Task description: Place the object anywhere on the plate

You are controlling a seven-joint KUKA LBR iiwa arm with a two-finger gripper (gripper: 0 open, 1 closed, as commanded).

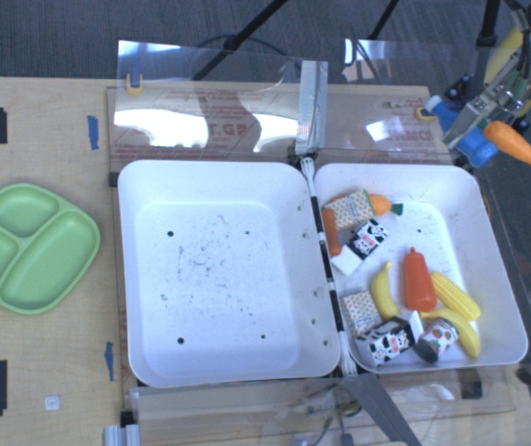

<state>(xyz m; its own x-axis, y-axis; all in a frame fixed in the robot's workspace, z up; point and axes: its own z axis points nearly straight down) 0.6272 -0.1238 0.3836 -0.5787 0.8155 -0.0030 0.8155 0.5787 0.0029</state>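
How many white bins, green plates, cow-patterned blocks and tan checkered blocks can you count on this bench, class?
white bins: 2
green plate: 1
cow-patterned blocks: 2
tan checkered blocks: 2
Total: 7

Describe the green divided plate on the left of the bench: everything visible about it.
The light green divided plate looks like smooth moulded plastic, roughly square with rounded corners, lying flat but turned diagonally on the wooden bench top. Raised ridges split it into three compartments: two small ones toward the upper left and one long one along the lower right. All three hold nothing. It sits apart from the left white bin, with bare wood between them, and nothing touches it except the bench beneath.
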